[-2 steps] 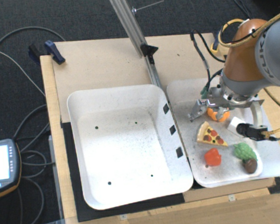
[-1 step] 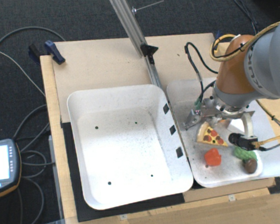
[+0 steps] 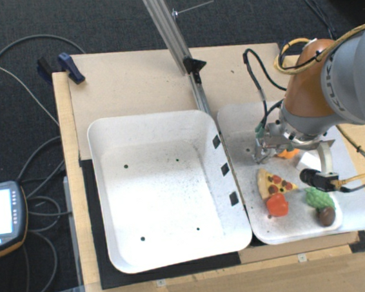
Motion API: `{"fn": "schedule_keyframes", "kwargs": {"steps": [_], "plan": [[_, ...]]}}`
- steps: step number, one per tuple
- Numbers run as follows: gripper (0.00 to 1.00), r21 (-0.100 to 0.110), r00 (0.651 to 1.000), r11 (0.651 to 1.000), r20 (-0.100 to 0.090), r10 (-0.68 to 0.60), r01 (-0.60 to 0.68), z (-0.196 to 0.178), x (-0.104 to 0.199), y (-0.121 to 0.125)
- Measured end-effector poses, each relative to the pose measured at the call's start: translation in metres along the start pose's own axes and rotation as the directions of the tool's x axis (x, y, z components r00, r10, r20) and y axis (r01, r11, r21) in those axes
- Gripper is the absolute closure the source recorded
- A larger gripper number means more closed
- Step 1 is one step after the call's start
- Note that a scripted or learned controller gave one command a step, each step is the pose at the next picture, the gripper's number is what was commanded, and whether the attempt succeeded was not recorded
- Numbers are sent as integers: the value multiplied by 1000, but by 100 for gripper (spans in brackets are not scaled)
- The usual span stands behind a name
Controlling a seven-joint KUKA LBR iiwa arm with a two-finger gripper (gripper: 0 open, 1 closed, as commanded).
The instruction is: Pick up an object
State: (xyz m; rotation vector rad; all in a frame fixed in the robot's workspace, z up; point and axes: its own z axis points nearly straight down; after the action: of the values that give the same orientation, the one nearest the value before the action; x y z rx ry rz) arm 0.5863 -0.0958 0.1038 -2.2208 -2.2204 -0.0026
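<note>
My gripper (image 3: pixel 261 151) hangs low over the back part of the right bin (image 3: pixel 232 121), under the grey arm with its orange band. Just right of it, partly hidden by the wrist, lies a small orange piece (image 3: pixel 290 154). A toy pizza slice (image 3: pixel 272 182) lies a little in front of the gripper, apart from it. A red toy (image 3: pixel 277 206) sits in front of the pizza slice. Further right are a green leafy toy (image 3: pixel 317 197) and a brown rounded toy (image 3: pixel 326 216) near the bin's front right corner.
The left bin (image 3: pixel 97 138) stands beside the right one, with black clips along their shared wall. A slanted metal pole (image 3: pixel 169 30) rises from the bench behind the bins. A blue clamp (image 3: pixel 70 66) sits at the bench's back left corner.
</note>
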Motion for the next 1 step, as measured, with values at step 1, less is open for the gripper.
{"fn": "schedule_keyframes", "kwargs": {"steps": [1], "plan": [[100,-8,1000,1000,3,-2,2,-64,-1,4]]}}
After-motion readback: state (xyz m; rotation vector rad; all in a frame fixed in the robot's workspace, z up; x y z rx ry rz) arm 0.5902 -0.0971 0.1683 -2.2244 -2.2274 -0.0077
